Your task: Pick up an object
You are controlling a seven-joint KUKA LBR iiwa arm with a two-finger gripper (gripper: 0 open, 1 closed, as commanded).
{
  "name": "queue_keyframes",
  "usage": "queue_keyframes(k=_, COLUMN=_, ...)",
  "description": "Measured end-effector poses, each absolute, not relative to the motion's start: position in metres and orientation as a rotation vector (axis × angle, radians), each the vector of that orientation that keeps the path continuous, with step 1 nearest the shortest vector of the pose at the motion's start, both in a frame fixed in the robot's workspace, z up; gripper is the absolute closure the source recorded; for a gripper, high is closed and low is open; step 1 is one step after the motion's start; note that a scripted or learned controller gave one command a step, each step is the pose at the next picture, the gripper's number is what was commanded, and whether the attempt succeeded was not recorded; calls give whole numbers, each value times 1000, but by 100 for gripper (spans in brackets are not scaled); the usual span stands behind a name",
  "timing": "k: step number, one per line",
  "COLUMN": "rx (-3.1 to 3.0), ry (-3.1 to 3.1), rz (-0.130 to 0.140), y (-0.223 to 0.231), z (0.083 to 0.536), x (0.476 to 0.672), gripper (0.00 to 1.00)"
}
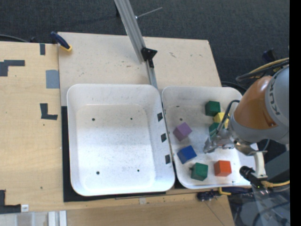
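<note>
The right bin (pixel 188 98) holds several small blocks: a purple one (pixel 182 131), a blue one (pixel 186 154), a dark green one (pixel 199 171), an orange one (pixel 223 168), another green one (pixel 212 108) and a yellow one (pixel 221 118) partly hidden by the arm. My gripper (pixel 211 144) hangs low over the bin's middle right, between the blue and orange blocks. A green block (pixel 214 128) sits just above the fingertips, partly covered by the wrist.
The left bin (pixel 80 102) stands beside the right one. A grey metal bar (pixel 131 25) slants down from the top to the bins' shared edge. The bulky orange-banded wrist (pixel 256 109) covers the right bin's right side. A blue and yellow tool (pixel 61 40) lies at the bench's upper left.
</note>
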State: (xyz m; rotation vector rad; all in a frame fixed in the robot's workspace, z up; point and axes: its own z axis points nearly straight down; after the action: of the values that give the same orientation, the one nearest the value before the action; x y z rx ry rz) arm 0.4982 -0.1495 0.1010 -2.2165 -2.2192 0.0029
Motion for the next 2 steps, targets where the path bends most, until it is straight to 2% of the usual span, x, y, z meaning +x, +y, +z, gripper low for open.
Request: queue_keyframes(k=2, rx=-2223, ry=-2224, rz=-2, y=-158, z=198, x=487, gripper=100)
